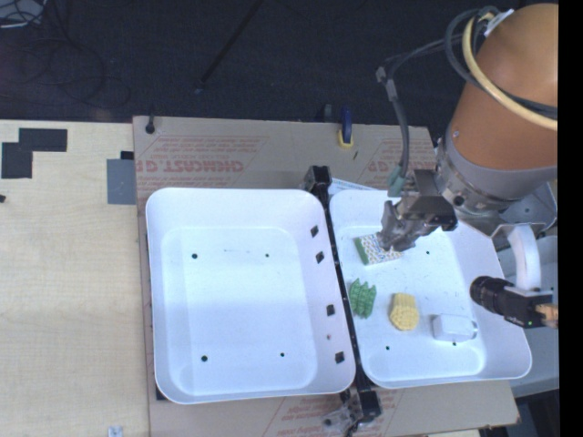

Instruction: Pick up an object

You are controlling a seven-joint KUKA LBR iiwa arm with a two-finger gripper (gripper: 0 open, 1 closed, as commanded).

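Arm (506, 107) enters from the right, its big orange-banded body hanging over the far right corner of the right bin (496, 358), wrist angled down and toward the left so the hand (393, 242) sits low over the far-left part of that bin. Cables loop off the upper arm. Left bin (173, 244) lies alongside, the two touching along a row of black clips at the middle. Both rest on a brown board on the surface (64, 289). Step in hand, as I judge it: the reach onto a target, with the grasp itself not yet confirmed. The hand's tip is right at a small green-and-white checkered block (375, 249), which lies flat on the bin floor just beside it, partly overlapped by the dark fingers. Cannot tell whether the hand is apart or closed; the dark metal blurs together at this angle, and nothing is plainly seen between its tips. Other pieces in the right bin: a green knobbly toy (363, 298) near the middle divider, a yellow corn-like piece (404, 311) just beside it, and a white item (453, 328) nearer the right wall, all well apart from the hand. Next move likely calls for closing squarely on the checkered block, then a straight lift; the block is thin and flat, so a slip seems possible.
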